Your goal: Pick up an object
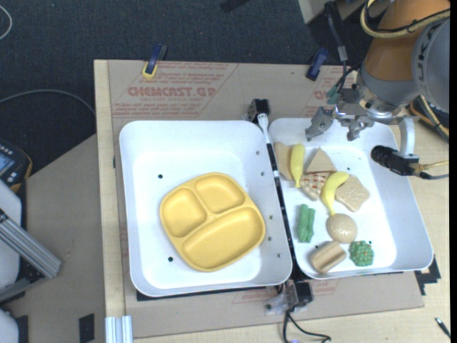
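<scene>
Two bananas (298, 164) just below spread hand (336, 127) (nothing gripped), right bin (407, 213).

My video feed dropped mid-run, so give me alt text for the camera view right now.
The gripper hangs open above the far edge of the right bin, holding nothing; the bin holds toy food, including two bananas, a green bean and broccoli. The left bin holds a yellow divided plate.

Two white bins (136, 191) (407, 220); one yellow divided plate (212, 221); two bananas (297, 164) (333, 189); nine toy foods in all, right of frame.
</scene>
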`<state>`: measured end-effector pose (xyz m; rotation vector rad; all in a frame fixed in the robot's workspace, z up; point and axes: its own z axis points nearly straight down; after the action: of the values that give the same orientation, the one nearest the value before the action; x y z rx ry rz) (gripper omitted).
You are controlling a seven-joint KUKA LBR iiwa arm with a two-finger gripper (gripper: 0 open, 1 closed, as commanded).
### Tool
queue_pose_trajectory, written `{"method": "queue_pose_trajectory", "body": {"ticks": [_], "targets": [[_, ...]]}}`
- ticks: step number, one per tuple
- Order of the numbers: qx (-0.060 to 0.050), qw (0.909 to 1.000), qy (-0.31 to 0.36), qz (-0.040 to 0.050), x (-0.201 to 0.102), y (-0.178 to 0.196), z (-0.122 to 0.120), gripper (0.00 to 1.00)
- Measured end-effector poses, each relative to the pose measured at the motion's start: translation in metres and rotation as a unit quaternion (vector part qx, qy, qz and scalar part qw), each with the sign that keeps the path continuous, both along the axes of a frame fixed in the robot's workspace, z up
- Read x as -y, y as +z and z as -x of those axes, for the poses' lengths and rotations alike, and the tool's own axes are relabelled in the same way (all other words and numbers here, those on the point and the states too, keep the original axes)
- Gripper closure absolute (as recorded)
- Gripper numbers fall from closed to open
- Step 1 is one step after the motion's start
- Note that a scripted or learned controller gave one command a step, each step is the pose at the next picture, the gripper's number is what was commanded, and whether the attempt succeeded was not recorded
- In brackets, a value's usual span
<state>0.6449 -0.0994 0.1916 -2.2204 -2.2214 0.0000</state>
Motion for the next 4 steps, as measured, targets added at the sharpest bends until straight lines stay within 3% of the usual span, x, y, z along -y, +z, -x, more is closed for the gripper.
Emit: {"method": "queue_pose_trajectory", "body": {"ticks": [1, 2, 3, 4], "targets": [[0.003, 1.0000, 0.003, -0.0002, -0.058, 0.020, -0.023, 0.00], [-0.005, 1.0000, -0.003, 0.0005, 0.007, -0.053, 0.014, 0.00], [0.003, 1.0000, -0.001, 0.0033, -0.003, -0.103, 0.009, 0.00], [0.000, 1.0000, 0.001, -0.0013, -0.048, -0.001, 0.097, 0.00]]}}
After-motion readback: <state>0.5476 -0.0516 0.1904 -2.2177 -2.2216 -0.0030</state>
